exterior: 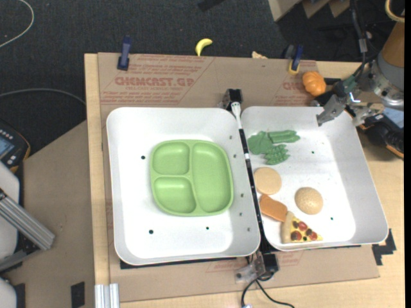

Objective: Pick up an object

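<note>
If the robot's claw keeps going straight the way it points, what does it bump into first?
Probably bare floor of the right bin: the gripper points down-left over its top corner. The green toy lies further left. Depth is unclear.

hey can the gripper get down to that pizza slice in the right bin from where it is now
Probably yes. The gripper sits at the right bin's far edge, and the pizza slice lies uncovered at the near edge, though a sausage touches it.

Arm: grey, enters from the upper right corner, wrist angled down and leftward.
Gripper [329,112]: hangs at the view's upper right, low and tilted, nothing visibly held.
</note>
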Action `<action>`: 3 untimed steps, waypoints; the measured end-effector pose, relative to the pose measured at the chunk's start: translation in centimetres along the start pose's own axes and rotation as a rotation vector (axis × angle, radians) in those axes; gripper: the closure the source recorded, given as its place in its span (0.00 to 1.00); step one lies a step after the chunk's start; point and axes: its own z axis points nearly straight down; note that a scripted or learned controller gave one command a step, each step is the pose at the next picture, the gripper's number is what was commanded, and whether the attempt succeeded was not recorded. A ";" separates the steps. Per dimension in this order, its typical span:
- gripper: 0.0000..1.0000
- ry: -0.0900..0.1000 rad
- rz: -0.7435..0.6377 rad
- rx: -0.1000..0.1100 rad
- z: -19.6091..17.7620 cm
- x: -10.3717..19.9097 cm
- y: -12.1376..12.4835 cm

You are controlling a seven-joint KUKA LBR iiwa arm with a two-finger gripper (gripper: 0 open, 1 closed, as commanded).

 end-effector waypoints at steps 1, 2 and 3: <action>0.00 0.008 0.000 0.019 11.0 5.7 -9.2; 0.00 0.003 0.006 0.008 15.2 3.5 -14.6; 1.00 -0.001 0.002 -0.002 13.9 3.6 -14.2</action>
